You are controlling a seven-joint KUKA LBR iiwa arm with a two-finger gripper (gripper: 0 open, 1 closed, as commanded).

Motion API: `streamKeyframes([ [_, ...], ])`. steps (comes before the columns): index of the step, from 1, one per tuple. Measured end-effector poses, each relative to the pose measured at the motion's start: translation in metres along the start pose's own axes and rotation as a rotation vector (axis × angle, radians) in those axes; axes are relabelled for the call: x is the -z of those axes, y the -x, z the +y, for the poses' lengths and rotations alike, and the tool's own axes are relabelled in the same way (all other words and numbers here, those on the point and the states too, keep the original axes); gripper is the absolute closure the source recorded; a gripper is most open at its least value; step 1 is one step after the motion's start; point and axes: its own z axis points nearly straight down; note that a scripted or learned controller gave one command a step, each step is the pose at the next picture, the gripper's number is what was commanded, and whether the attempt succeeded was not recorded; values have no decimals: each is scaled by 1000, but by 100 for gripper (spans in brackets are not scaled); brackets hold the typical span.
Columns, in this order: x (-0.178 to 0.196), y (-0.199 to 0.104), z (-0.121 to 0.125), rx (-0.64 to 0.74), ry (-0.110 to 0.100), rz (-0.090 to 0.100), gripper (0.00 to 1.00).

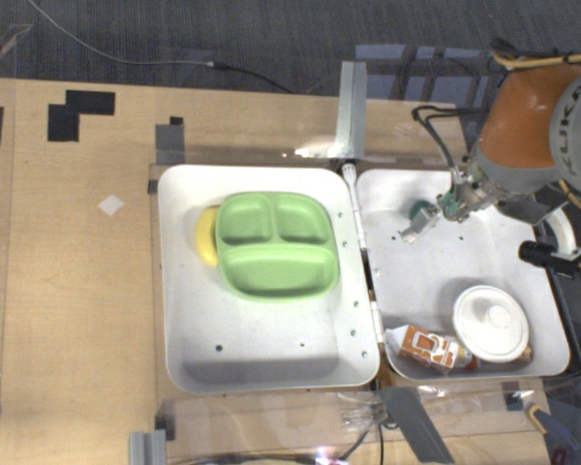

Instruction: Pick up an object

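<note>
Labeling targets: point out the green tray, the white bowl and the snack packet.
green tray [274, 269]: camera view, floor of its large lower compartment.
white bowl [491, 321]: camera view, centre of its top.
snack packet [428, 348]: camera view, middle of the wrapper.

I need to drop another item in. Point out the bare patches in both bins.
Left bin: a wide bare strip along the near edge, below the green tray; the banana crowds the tray's left side. Right bin: bare floor in the middle, between the end effector at the far side and the white bowl and packet crowding the near edge.
</note>
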Motion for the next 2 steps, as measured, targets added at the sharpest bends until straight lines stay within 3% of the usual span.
streamKeyframes([
  [1,-65,88,16,-263,-1,0,0],
  [2,-70,78,-19,-583,-4,0,0],
])
